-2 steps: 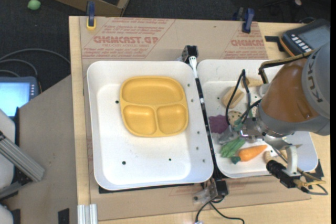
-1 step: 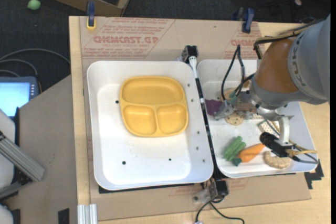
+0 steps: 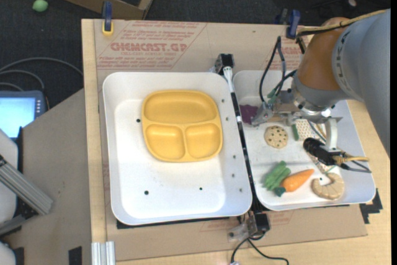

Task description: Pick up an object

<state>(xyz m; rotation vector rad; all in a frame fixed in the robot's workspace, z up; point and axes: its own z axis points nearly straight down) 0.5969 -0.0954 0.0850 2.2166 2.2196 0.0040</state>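
The right bin [image 3: 360, 192] holds several small things. A round speckled cookie [image 3: 276, 136] lies near its middle and a purple piece [image 3: 248, 113] sits by the left wall. At the front lie a green leafy toy [image 3: 275, 175], an orange carrot [image 3: 298, 180] and a tan ring-shaped bread piece [image 3: 327, 187]. My gripper [image 3: 305, 124] hangs low over the bin's back half, just right of the cookie and under the orange-banded wrist. The wrist hides what lies directly beneath it. I see nothing clearly held.
The left bin [image 3: 124, 152] carries a yellow three-compartment plate [image 3: 182, 124]. The grey arm covers the right bin's back right corner. A black clamp [image 3: 224, 62] sits where the bins meet at the back. Brown cardboard lies under both bins.
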